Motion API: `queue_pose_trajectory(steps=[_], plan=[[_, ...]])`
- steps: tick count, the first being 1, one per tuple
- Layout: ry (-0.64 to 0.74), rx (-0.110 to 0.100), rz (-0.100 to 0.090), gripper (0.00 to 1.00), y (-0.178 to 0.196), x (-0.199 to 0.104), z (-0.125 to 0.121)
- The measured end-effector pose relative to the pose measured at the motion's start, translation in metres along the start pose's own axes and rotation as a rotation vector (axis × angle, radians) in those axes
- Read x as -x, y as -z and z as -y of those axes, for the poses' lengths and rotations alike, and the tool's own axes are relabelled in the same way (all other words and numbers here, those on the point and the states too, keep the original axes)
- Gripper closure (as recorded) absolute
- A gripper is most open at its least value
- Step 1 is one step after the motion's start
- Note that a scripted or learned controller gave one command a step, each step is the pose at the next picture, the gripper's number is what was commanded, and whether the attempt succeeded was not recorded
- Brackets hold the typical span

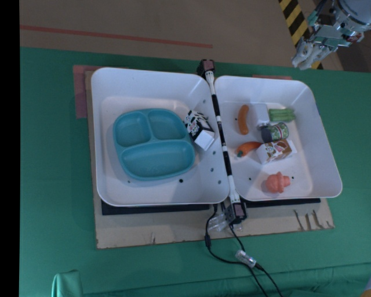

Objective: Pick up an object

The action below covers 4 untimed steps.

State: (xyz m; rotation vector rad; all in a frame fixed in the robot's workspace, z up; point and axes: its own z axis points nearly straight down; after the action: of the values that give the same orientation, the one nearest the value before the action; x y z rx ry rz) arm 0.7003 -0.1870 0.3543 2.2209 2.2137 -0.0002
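Note:
My gripper (pixel 305 56) hangs at the top right, above and behind the right bin's far corner, with nothing between its fingers; the fingers look slightly apart. The right bin (pixel 324 151) holds a sausage (pixel 243 118), a carrot (pixel 248 148), a green can (pixel 274 131), a green packet (pixel 281 114), a small white box (pixel 259 111), a juice carton (pixel 275 151) and a pink toy (pixel 277 183). In the left bin (pixel 104 174) lie a teal divided plate (pixel 152 142) and a black-and-white milk carton (pixel 199 130).
A black-and-white rod (pixel 221 139) runs along the seam between the bins. Cables (pixel 243 258) trail off the front of the cardboard base. Green cloth covers the bench around the bins. Yellow-black hazard tape (pixel 293 17) marks the floor behind.

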Motion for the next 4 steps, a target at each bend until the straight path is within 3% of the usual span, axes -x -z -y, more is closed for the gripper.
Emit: queue_pose_trajectory(steps=[3, 4], plan=[[-0.005, 0.014, 0.008, 1.0, 0.03, 0.001, -0.001], [0.0, 0.003, 0.001, 1.0, 0.026, 0.0, 0.0]])
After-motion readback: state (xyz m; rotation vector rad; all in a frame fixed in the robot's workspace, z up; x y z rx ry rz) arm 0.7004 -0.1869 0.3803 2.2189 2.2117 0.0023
